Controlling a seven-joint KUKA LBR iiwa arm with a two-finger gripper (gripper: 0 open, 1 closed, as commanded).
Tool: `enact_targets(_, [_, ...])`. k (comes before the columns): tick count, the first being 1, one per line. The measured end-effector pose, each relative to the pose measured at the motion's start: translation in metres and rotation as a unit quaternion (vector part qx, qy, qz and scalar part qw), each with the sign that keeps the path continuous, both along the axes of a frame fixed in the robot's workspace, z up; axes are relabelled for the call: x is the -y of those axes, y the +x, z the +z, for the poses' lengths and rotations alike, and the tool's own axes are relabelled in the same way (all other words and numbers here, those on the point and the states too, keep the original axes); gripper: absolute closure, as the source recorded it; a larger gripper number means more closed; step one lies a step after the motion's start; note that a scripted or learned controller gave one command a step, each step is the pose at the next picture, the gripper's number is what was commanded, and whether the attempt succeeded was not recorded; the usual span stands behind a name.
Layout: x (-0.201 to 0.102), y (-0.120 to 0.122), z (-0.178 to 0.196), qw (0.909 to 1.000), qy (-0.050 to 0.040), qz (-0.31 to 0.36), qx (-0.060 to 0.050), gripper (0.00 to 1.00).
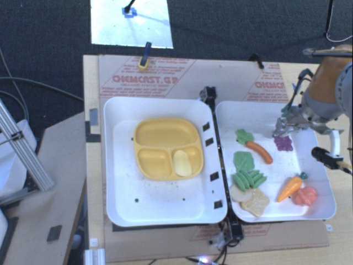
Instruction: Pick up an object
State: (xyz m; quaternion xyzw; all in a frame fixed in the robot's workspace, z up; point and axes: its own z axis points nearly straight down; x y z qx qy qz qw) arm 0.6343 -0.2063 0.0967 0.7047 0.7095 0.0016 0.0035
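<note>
Nearest, well below the pincer (282, 130), sit a toast slice (255, 202), a pink lump (305, 195) and a carrot (290, 188). The purple grapes (283, 143) lie just under its tips, not held. I cannot tell its grip. Far left sits a yellow tray (165, 148).

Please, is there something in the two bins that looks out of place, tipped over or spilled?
Nothing stands out. The yellow tray lies flat in the left bin, with a pale yellow piece inside one compartment. The toy foods, such as the carrot and purple grapes, lie loose but inside the right bin.
</note>
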Motion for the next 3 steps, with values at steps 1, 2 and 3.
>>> enact_targets(1, [-0.072,-0.063,-0.010,1.0000,0.0012,0.000,-0.001,1.00])
enact_targets(2, [-0.070,-0.063,-0.012,1.0000,0.0010,-0.002,-0.002,0.00])
enact_targets(3, [-0.149,-0.128,0.093,1.0000,0.0031,0.002,-0.001,0.00])
